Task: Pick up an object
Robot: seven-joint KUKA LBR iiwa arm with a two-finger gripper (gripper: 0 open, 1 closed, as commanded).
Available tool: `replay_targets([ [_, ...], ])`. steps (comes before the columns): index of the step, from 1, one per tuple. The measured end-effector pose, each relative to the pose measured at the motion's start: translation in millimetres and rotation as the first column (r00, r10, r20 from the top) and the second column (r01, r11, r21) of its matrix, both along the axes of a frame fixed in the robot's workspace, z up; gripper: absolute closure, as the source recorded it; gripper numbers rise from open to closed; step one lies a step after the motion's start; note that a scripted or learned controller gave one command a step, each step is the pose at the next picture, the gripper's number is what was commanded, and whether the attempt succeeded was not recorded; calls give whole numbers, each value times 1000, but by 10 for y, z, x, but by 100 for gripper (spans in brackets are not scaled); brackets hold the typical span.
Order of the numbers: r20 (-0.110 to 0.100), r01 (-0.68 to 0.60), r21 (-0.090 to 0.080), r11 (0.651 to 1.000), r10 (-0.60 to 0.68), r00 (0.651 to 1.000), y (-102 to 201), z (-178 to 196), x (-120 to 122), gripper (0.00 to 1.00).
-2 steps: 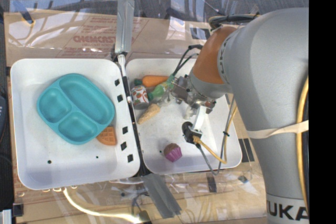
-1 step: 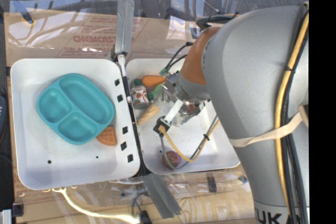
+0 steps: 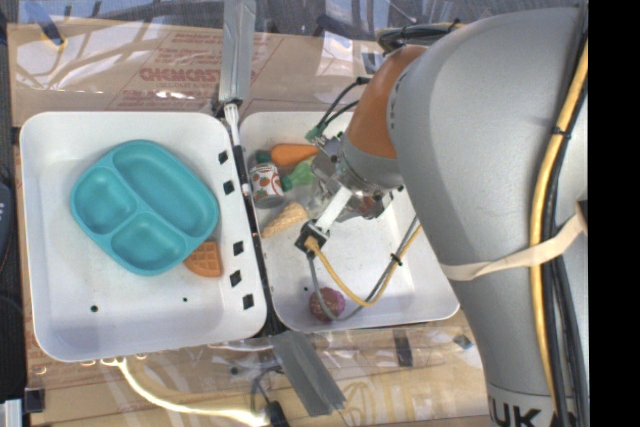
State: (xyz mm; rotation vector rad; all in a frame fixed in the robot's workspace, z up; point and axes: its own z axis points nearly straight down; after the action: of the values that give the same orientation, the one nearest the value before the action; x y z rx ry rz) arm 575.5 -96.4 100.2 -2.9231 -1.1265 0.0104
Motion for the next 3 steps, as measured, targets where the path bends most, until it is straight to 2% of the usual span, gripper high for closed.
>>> replay_targets([
  [1,9,211,-4,977,-211,977,192,934,689,100],
  [2,16,218,-3,976,-218,976,246,2155,686,100],
  [3,12,-72,-6,997,72,997,-472,3076,344,100],
])
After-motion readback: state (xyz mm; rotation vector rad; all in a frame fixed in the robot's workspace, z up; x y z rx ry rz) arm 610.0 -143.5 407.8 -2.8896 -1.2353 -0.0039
